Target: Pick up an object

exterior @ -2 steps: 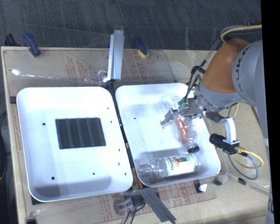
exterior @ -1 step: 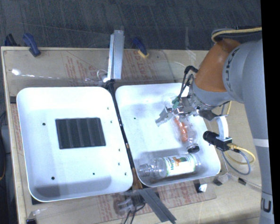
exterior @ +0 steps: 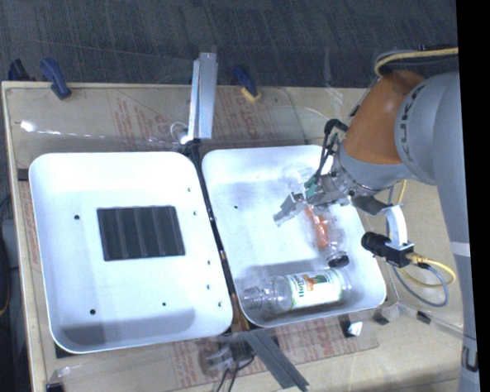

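While we read from the left of the frame, we meet the left bin (exterior: 66, 243) with a dark ribbed panel (exterior: 140, 232) at its middle. Right of it sits the right bin (exterior: 236, 183). A clear bottle (exterior: 296, 291) lies on its side along that bin's lower edge. Above it, an orange-streaked clear packet (exterior: 321, 228) lies just under the gripper (exterior: 299, 203) at centre right. We cannot tell how its fingers stand, nor whether they touch the packet. The arm (exterior: 414, 123) fills the upper right.
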